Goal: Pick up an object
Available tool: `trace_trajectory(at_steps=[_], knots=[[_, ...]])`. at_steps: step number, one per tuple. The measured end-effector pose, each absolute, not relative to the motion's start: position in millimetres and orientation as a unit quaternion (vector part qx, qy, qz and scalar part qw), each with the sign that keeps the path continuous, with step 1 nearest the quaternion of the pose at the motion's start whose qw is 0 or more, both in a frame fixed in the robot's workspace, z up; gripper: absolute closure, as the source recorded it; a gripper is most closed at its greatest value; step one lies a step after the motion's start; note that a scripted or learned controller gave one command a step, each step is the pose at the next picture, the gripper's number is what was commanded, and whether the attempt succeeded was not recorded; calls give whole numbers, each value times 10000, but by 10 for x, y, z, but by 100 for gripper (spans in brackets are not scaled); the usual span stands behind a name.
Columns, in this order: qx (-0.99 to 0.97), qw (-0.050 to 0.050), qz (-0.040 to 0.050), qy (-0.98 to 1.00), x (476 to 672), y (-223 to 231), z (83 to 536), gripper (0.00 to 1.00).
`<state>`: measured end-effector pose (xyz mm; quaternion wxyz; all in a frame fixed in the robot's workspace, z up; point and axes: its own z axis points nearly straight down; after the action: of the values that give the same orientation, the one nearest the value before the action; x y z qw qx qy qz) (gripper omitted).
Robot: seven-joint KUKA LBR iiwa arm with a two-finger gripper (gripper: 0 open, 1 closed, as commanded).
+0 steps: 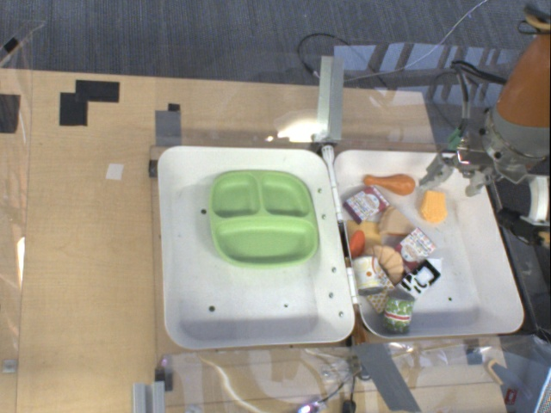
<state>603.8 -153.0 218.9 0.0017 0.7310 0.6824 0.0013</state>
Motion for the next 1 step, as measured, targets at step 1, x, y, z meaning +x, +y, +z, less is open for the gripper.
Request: trace_trajectory(at_steps=[1], knots=[[6157,22,12,7880,6320,-1817,1040,0]])
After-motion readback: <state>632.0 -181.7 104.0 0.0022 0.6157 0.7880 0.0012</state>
